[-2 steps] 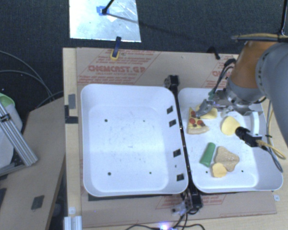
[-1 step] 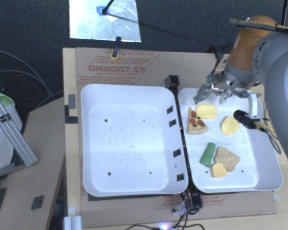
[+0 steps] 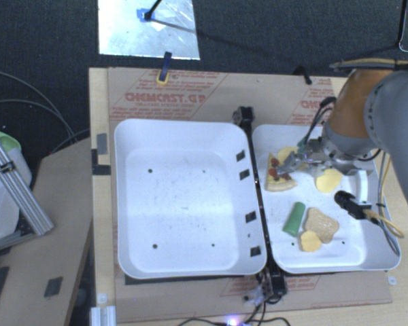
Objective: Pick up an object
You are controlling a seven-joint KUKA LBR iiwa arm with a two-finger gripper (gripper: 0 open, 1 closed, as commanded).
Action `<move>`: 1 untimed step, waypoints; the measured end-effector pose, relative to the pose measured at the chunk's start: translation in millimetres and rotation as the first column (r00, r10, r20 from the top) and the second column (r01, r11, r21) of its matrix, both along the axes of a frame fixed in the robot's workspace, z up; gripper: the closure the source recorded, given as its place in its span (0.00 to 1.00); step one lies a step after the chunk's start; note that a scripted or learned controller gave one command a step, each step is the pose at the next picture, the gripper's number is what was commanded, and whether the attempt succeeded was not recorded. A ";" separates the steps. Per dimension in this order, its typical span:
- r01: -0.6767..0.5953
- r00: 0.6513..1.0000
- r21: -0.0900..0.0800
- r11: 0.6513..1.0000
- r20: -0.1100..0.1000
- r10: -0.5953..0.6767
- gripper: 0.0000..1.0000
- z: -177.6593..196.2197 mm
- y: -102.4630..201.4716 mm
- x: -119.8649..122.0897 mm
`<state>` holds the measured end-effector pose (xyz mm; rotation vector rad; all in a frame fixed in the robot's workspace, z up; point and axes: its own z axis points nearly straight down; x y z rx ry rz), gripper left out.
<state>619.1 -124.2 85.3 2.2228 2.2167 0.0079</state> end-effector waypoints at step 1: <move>-0.002 1.000 -0.004 1.000 0.005 0.002 0.00 3.0 27.2 -44.5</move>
